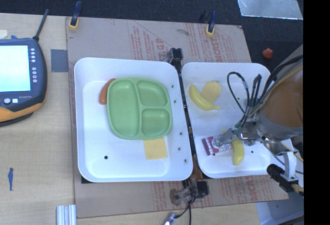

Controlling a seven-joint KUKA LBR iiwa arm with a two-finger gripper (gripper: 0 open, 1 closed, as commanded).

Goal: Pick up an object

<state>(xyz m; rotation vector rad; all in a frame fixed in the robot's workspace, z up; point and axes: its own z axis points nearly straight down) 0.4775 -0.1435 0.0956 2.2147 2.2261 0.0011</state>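
Observation:
In the right bin (206, 170), a small yellow banana-shaped piece (237, 153) lies near the front, just under my gripper (230, 139). Beside it to the left is a red and white packet (210, 145), which the gripper's metal tip overlaps. Further back in the same bin rest a yellow banana (200, 99) and a pale yellow round piece (212, 89). The arm (283, 102) comes in from the right with black cables looped above the wrist. The fingers' stance is hidden from this angle.
The left bin (90, 162) holds a green divided plate (139, 108), an orange-red sausage shape (103, 92) tucked at its left edge, and a yellow square slice (155, 148). A tablet controller (18, 77) sits at far left. Clamps (210, 23) pin the cardboard.

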